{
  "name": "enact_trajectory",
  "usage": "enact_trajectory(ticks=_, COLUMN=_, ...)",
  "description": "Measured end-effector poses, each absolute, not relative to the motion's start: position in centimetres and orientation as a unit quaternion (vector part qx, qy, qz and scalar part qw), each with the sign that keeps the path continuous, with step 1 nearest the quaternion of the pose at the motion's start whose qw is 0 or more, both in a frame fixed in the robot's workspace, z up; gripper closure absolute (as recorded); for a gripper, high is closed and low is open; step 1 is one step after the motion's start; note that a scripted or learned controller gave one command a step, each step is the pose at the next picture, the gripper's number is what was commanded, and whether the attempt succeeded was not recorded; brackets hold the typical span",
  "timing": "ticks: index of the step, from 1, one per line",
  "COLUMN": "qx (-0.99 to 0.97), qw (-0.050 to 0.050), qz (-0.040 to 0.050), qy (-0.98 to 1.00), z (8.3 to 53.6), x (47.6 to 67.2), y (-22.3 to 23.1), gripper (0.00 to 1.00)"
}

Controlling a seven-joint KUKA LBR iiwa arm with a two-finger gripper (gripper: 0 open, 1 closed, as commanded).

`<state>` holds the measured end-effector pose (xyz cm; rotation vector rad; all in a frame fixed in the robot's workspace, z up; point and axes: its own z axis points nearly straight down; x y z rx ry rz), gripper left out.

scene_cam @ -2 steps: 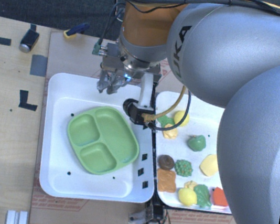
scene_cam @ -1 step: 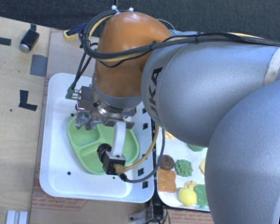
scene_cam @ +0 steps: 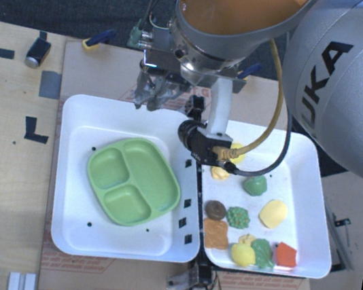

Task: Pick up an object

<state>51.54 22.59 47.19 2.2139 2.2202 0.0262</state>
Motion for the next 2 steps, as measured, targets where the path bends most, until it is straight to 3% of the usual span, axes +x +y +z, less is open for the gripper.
enact_trajectory(ticks=1, qx=0.709, qw=-0.002, qz=-0.005, qy=0.705, z=39.3, x=48.1, y=15.2, gripper=1.0)
enact_trajectory(ticks=2, qx=0.706, qw=0.0, qz=-0.0022, qy=0.708, z=40.7, x=48.3, y=15.6, gripper=1.0)
